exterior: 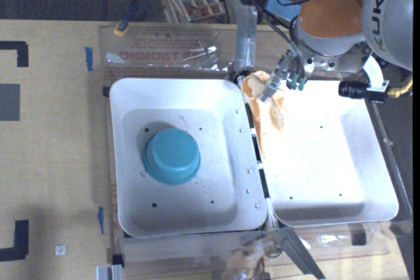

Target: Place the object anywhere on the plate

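bench: pale wood, carrying two shallow white bins side by side; clutter of boxes and cables beyond its far edge.
left bin: holds a teal, upturned bowl-like dish near its middle, slightly toward the near-left; judged to be the plate named in the task.
right bin: brightly lit floor, bare apart from its far-left corner.
object: a limp orange-and-cream thing, lying in the far-left corner of the right bin against the wall shared with the left bin; what it is cannot be made out.
gripper: over that same corner, just at the object's top; whether it grips anything cannot be told.
risk one: the object sits tight against the bin wall, so a grasp may catch the rim or pinch only a loose edge.
risk two: a soft thing may slip out during the carry across the divider.
risk three: the dish is domed, so the object could slide off.
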Available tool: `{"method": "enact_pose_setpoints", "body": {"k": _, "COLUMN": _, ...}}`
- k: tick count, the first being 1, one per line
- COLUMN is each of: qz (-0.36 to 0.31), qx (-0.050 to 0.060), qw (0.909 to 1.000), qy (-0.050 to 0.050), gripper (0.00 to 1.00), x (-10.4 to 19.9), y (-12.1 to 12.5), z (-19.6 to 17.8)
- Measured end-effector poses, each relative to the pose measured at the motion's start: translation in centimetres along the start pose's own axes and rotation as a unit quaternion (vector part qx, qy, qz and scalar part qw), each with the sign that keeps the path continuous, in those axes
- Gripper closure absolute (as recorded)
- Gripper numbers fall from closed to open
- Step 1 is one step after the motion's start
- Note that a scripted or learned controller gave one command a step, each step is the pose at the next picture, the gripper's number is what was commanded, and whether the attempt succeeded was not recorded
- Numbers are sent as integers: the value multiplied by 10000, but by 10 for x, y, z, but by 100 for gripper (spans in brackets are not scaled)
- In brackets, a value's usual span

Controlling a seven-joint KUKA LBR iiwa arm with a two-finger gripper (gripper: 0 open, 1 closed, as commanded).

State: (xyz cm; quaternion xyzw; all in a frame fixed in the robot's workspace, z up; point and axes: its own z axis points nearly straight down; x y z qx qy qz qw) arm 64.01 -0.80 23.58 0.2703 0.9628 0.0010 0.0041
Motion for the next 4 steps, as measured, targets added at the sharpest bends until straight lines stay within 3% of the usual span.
{"method": "enact_pose_setpoints", "body": {"k": 1, "qz": -1971, "qx": -12, "qw": 9804, "qy": -3, "gripper": 100, "x": 24, "y": 43, "z": -4}}
{"method": "enact_pose_setpoints", "body": {"k": 2, "qz": -2675, "qx": -14, "qw": 9635, "qy": -2, "gripper": 100, "x": 43, "y": 86, "z": 9}}
{"method": "enact_pose_setpoints", "body": {"k": 3, "qz": -2700, "qx": -18, "qw": 9629, "qy": 3, "gripper": 100, "x": 56, "y": 137, "z": 9}}
{"method": "enact_pose_setpoints", "body": {"k": 4, "qz": -2698, "qx": -21, "qw": 9629, "qy": -2, "gripper": 0, "x": 55, "y": 137, "z": 8}}
